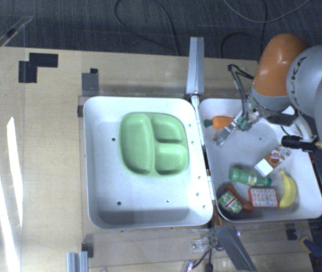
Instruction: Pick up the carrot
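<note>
The carrot (222, 120), small and orange, lies in the far left corner of the right bin (246, 143), close to the divider between the bins. My gripper (228, 131) reaches in from the right and hangs low just right of and in front of the carrot. Its tip partly overlaps the carrot's near end. Whether it touches the carrot cannot be told from this view. The grey arm with its orange band (277, 64) rises behind it at the upper right.
A green bottle (250, 177), a banana (287, 190), a red box (262, 196), a small white and brown packet (273, 160) and a green and red pack (229, 202) crowd the right bin's near half. A green divided plate (153, 143) sits in the left bin (101, 174).
</note>
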`<state>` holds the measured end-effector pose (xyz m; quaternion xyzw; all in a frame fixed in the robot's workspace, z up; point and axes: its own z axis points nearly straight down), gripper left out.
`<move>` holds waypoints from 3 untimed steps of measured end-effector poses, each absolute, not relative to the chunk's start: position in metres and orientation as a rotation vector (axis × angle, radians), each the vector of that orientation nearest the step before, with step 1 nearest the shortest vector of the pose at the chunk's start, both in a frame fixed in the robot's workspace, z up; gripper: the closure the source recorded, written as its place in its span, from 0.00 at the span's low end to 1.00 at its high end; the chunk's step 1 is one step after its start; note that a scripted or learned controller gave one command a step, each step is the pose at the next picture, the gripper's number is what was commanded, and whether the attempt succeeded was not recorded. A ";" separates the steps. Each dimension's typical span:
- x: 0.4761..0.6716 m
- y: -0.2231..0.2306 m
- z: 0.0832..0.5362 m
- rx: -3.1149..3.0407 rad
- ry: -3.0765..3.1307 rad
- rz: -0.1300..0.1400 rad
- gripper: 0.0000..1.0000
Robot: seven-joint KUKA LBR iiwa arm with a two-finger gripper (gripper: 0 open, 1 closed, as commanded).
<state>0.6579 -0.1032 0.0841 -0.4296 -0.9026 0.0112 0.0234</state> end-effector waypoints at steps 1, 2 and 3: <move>0.653 -0.102 0.085 -1.247 -2.851 0.035 0.00; 0.648 -0.122 0.085 -1.203 -2.878 0.002 0.00; 0.652 -0.099 0.085 -1.379 -2.800 0.029 0.00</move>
